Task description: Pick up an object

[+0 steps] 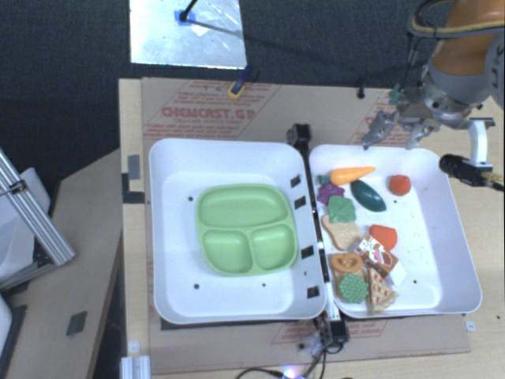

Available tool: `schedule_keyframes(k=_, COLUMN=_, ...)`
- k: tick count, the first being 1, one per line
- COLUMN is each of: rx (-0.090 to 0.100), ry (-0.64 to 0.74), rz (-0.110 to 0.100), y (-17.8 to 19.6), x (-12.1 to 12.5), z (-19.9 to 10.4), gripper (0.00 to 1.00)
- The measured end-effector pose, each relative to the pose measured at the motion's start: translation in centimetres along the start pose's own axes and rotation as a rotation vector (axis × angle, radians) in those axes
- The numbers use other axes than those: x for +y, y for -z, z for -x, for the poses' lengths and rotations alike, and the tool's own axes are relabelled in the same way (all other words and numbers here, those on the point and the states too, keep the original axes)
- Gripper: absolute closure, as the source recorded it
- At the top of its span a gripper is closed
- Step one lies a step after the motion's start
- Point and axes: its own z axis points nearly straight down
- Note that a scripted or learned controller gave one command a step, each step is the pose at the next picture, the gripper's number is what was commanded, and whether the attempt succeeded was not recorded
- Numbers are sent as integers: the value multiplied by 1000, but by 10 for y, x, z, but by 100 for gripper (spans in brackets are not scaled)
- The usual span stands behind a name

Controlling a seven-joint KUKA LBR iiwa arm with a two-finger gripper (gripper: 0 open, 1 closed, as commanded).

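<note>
The hand (398, 135) hovers released and empty above the far edge of the right bin (454, 235), so the approach is under way and it must next descend onto a toy, perhaps the carrot (353, 175).

The arm (473, 22) is cut off by the top and right edges, so only its orange band and wrist show, and the fingers (380, 129) are too small and blurred to tell how far apart they stand. In the right bin (442, 235) the toy foods (364, 267) along the left wall overlap, the lower pieces partly hiding each other, and their prints are too small to read. The metal frame (24, 219) at the left runs off the picture's edge
</note>
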Motion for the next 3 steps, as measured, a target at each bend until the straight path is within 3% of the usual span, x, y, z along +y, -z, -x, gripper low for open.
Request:
schedule_keyframes(k=1, rx=-1, ry=2, rz=11, y=7, x=2, z=0, gripper=0)
schedule_keyframes(k=3, rx=-1, ry=0, rz=9, y=-93, x=-5, z=4, gripper=0)
